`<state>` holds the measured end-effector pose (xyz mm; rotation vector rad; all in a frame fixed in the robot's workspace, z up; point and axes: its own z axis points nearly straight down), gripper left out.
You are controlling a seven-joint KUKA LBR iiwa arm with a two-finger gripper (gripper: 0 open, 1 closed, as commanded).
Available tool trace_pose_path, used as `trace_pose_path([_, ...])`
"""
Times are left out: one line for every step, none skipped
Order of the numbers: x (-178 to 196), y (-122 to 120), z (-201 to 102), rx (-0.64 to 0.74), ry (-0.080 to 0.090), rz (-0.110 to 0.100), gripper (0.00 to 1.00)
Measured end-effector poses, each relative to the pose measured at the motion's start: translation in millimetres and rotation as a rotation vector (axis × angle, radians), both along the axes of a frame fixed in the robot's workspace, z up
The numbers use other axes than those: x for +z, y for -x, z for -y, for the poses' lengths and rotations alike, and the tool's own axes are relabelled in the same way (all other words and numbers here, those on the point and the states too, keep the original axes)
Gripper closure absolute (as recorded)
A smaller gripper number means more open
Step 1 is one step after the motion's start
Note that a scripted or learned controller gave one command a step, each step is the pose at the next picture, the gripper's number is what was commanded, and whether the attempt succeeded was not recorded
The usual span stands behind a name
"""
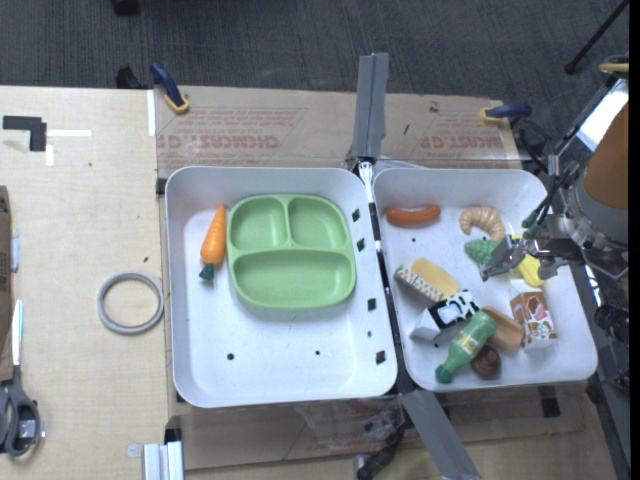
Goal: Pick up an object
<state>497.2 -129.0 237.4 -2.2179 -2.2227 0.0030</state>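
Gripper (510, 259) sits low over the right bin (572, 366), toward its far right side, with the grey arm (590, 223) reaching in from the right. Its dark tip lies against or just above a green leafy toy (486, 252), with a small yellow piece (534, 272) just beside it on the right. Whether the gripper is spread or closed cannot be told from this slanted view, and nothing is clearly seen clamped in it. The leafy toy is small, dull green and ragged-edged, and lies flat on the bin floor just below a tan croissant (483, 219). A red sausage (413, 214) lies well to its left near the bin's far wall. Nearer the front are a yellow block with a striped edge (427, 279), a black-and-white item (455, 308), a green bottle (466, 343) lying on its side, and a red-and-white carton (535, 318), crowded together. The left bin (280, 368) holds a green divided plate (292, 250) with an orange carrot (213, 236) just beside its left edge. On the counter (70, 218) to the left lie a grey ring (130, 301) and scissors (18, 413).
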Motion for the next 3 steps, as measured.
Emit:
trace_pose_path([-106.0,-1.3,82.0,-0.005,-0.001,0.0,0.0])
trace_pose_path([-146.8,-66.7,80.3,0.022,-0.008,0.0,0.0])
trace_pose_path([-146.2,-27.6,65.0,-0.17,-0.001,0.0,0.0])
